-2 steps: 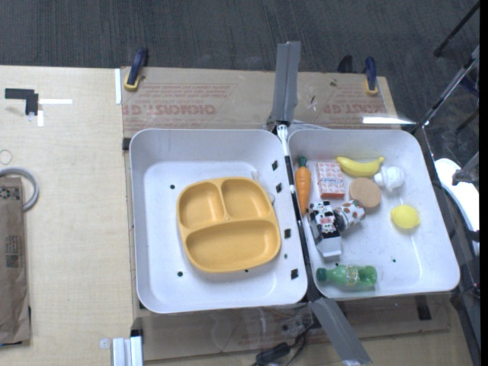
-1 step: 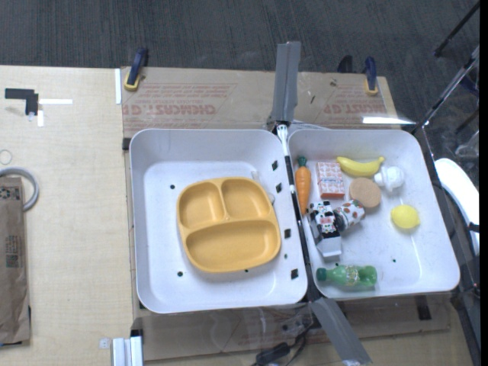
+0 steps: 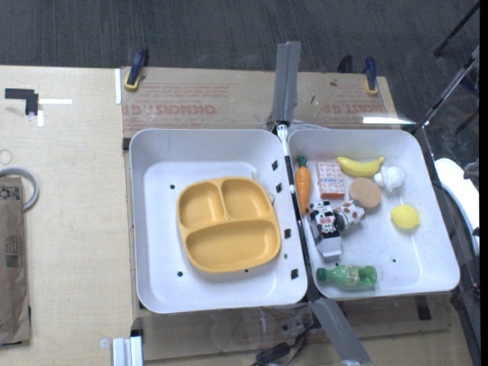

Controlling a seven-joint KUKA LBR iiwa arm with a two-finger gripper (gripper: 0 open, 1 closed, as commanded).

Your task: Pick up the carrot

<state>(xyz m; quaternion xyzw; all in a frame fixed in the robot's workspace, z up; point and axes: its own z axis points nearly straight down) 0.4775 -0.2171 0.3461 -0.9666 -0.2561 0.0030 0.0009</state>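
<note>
Camera view: one carrot point(image 3: 303, 186) lies along the left wall of the right bin point(image 3: 435, 227), tip toward the near side. Just right of it sits one small box point(image 3: 329, 179), its print too blurred to read. One yellow plate point(image 3: 227, 224) fills the left bin point(image 3: 152, 227).

Rounded pale grey arm segment point(image 3: 457, 183), identity uncertain.

Carrot point(image 3: 303, 186) in right bin point(image 3: 427, 277), against left wall; divided plate point(image 3: 228, 224) in left bin point(image 3: 152, 280).
</note>
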